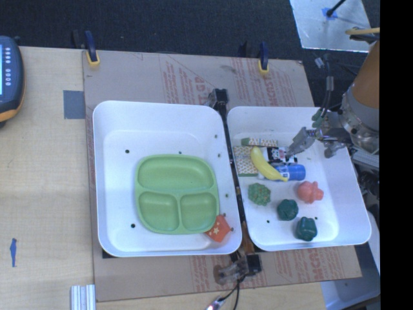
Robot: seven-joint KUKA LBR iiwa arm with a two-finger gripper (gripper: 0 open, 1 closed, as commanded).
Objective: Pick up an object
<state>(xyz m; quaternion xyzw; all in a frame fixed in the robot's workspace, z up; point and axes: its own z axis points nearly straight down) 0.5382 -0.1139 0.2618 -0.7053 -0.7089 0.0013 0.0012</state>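
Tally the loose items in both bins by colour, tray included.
Green: 4 - divided tray, three lumps
Yellow: 1 - banana
Blue: 1 - cylinder
Pink: 1 - toy
Orange: 1 - piece
Patterned: 1 - card
Total: 9

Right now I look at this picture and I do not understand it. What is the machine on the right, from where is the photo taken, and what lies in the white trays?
One camera looks down at a slant on a bench. The grey machine is a robot arm reaching in from the right; its gripper hangs over the right bin. That bin contains a banana, a blue bottle, a pink toy, three green toys and flat printed packets. The left bin contains a green divided plate and a small orange object. I see nothing between the fingers.
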